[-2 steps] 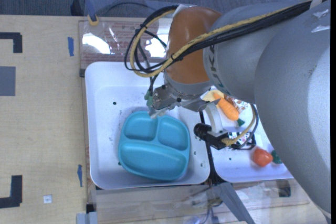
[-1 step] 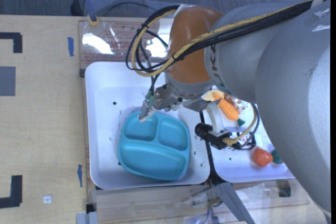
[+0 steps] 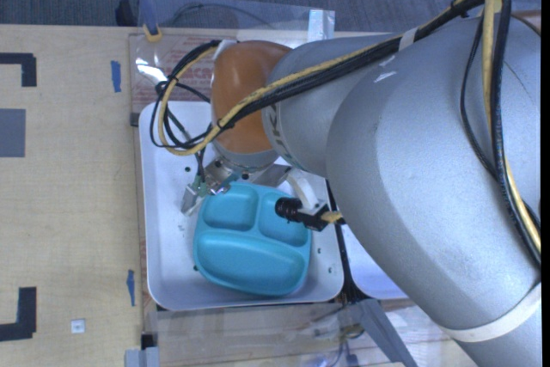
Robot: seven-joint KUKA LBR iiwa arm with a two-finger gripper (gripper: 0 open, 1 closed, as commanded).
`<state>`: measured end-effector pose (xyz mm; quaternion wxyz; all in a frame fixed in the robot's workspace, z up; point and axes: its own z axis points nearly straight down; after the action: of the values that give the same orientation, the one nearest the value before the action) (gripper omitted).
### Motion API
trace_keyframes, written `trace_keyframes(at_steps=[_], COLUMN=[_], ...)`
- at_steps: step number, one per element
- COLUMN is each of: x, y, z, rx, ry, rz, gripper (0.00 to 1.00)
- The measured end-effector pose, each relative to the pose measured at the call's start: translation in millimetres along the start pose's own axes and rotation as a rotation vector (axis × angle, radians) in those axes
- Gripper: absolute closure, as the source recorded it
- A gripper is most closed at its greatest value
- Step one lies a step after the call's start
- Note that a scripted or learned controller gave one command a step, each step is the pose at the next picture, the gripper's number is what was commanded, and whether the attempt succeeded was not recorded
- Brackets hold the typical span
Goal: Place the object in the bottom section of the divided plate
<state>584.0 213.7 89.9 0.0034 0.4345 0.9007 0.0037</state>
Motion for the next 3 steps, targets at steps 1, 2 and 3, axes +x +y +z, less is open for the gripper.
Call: trace_keyframes(at_steps=[1,2,3], x=[-1,-16,-56], y=[3,24,-14], z=[-13,-95,-15], rx=[-0.010,0.005,0.019], ry=[-0.003,-0.001,0.000], rz=[0.000,0.459,0.647], gripper=[1.00,1.00,1.00])
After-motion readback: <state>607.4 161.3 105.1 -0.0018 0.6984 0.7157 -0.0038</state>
